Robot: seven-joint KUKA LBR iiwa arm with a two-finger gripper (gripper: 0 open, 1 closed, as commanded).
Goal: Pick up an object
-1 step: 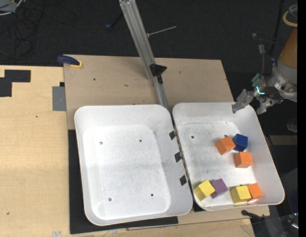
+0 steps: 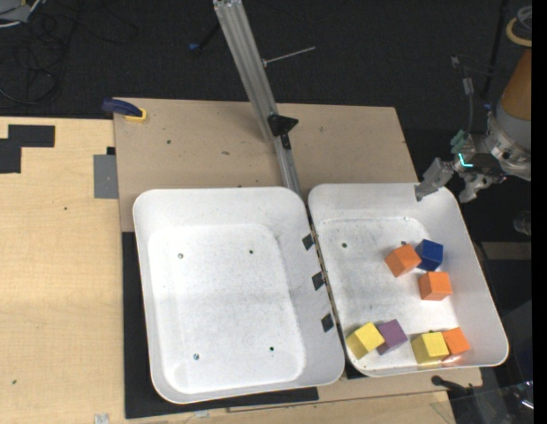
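Seven small blocks lay in the right bin point(image 2: 379, 210): an orange block point(image 2: 401, 260) touching a blue one point(image 2: 429, 253) near its far right edge. The gripper point(image 2: 452, 177) hovered outside the bin's far right corner, fingers spread, holding nothing.

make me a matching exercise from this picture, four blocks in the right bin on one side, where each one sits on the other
Things:
1. small blue cube
2. small purple cube
3. yellow cube beside the purple one
4. lone orange cube

Places:
A. front left of the right white bin, nearest the divider
B. touching an orange cube on its left, farthest back
C. between the back pair and the front row
D. just right of a yellow cube

Pairs: 1-B, 2-D, 3-A, 4-C
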